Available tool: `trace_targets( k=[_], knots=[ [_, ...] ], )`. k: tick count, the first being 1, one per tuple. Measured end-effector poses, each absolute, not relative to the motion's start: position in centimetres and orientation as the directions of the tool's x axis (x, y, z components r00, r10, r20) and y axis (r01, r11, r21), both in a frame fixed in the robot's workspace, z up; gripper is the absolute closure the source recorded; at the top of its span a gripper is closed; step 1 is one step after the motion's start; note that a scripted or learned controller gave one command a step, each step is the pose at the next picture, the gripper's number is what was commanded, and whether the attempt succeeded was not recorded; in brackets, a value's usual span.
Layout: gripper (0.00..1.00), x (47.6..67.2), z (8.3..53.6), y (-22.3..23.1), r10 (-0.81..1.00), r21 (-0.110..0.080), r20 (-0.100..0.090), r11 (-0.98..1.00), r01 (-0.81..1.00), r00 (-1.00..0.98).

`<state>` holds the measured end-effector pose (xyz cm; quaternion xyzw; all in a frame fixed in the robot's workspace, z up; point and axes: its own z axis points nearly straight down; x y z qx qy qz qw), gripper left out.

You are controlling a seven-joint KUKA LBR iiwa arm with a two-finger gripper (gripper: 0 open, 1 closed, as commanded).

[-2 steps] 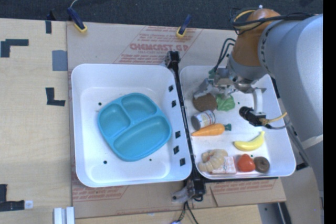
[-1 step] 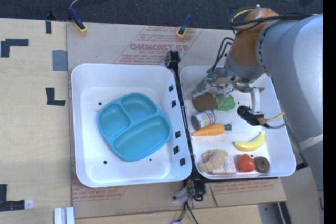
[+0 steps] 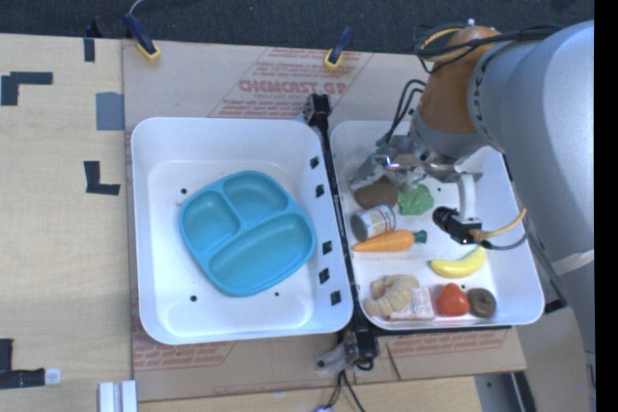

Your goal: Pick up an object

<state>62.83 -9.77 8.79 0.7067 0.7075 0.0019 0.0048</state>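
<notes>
Jaws low over right bin (image 3: 526, 289), arm (image 3: 541, 111) bent.

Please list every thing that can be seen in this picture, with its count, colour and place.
bins: two, white, side by side on the bench
divided plate: one, blue, in the left bin
carrot: one, orange, middle of the right bin
banana: one, yellow, right bin, right of the carrot
tomato: one, red, right bin's near edge
doughnut: one, brown, beside the tomato
can: one, silver, above the carrot
green item: one, right of the can
clamps: two, yellow and blue, far edge of the board
arm: one, grey, orange band
end effector: one, over the right bin
</notes>
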Motion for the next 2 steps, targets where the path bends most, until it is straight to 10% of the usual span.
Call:
trace_targets(
  k=[2],
  knots=[
    [0.00,63.4,8.7,-9.5,1.000,0.005,-0.002,0.001,1.000,-0.001]
  ],
)
